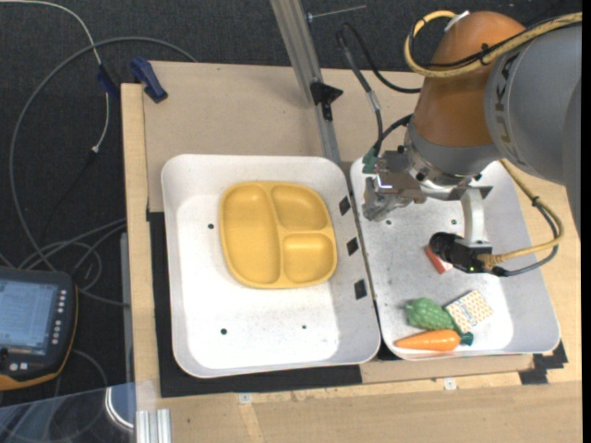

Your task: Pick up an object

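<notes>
- Fingers [373, 209]: whether released or clenched cannot be told from the camera view; nothing is seen between them.
- Candidate objects: a red piece [435, 260], a green lump [427, 314], a checked block [471, 309] and a carrot [427, 341] lie in the right bin [402, 270], toward its near end.
- Step: approach; no grasp made.
- Next move: likely travel toward the near end, then a descent over one object.
- Arm [466, 90]: reaches in from the right, wrist pointing down over the bin's far left corner.
- The left bin [268, 326] holds a yellow divided plate [277, 233].
</notes>
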You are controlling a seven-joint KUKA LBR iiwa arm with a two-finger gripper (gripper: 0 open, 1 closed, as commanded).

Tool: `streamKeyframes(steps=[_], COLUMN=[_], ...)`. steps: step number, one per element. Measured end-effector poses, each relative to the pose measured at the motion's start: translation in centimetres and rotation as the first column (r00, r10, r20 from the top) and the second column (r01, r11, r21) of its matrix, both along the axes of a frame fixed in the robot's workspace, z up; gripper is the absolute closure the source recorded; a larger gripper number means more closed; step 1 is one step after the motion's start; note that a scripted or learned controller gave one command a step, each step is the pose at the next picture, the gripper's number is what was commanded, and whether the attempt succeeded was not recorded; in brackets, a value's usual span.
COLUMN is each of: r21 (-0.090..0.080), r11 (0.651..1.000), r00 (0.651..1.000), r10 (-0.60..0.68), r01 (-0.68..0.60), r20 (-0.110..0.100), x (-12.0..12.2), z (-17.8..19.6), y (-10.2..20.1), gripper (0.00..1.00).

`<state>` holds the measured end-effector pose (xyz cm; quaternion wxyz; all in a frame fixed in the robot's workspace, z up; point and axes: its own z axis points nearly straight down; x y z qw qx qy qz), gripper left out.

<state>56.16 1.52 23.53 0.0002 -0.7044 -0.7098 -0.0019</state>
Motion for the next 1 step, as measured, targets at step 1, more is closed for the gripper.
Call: streamKeyframes(steps=[1], r21=[0.000], r11=[1.000], r00=[1.000], r10=[0.000], r01=[0.000], r20=[-0.001], x=[-0.18], z=[0.55], y=[5.18], gripper=[1.00])
